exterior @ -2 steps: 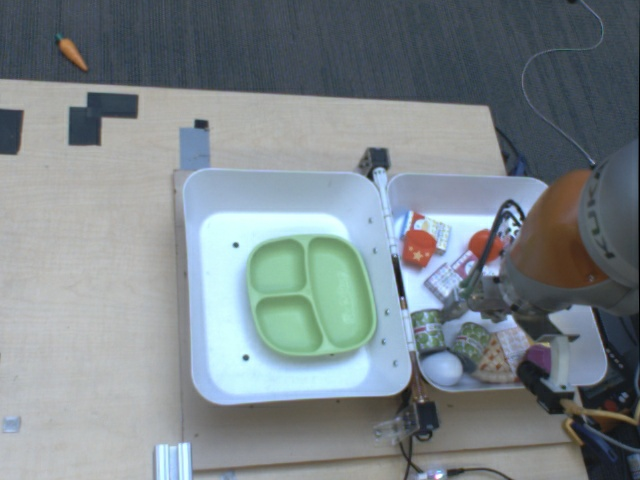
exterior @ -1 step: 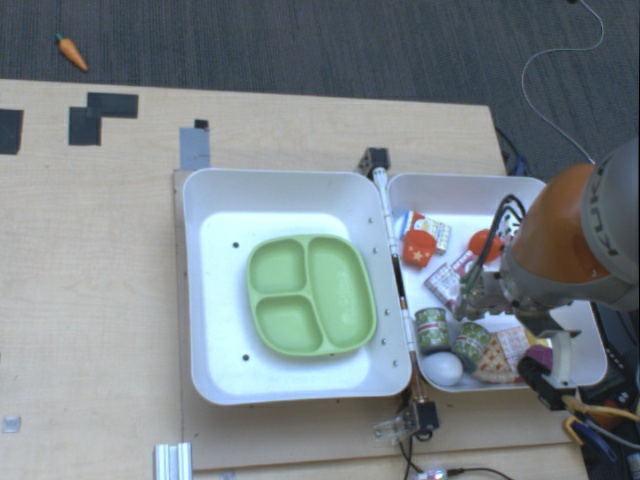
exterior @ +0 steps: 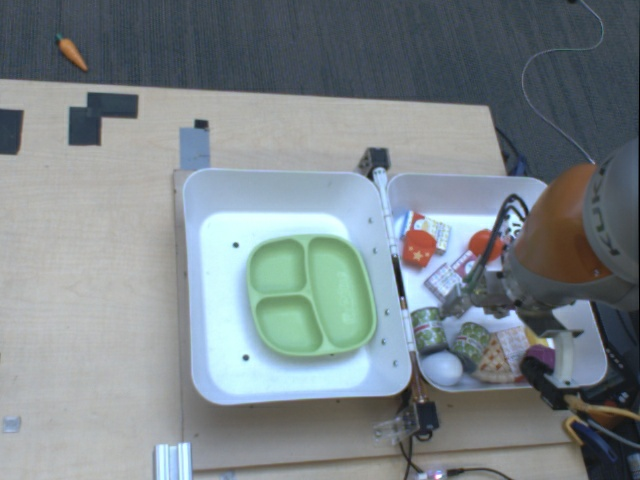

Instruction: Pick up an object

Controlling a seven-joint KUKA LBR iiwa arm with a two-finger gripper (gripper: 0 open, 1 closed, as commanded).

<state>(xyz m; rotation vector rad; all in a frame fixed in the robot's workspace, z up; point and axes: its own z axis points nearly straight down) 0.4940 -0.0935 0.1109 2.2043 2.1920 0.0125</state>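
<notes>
On the desk (exterior: 90,268), the left bin (exterior: 200,298) holds a green three-compartment plate (exterior: 312,295). In the right bin (exterior: 450,190), a red strawberry (exterior: 418,249) lies at ten o'clock, a green can (exterior: 429,328) and a white egg (exterior: 442,369) near seven; no label is readable. The gripper (exterior: 470,296) hangs at the centre, whether released or clenched I cannot tell

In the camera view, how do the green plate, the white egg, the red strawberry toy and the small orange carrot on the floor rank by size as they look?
Largest to smallest:
1. green plate
2. strawberry toy
3. white egg, which looks close to the strawberry toy, so that order is unsure
4. carrot, which lies farther from the camera, so it may look smaller than it is
</notes>
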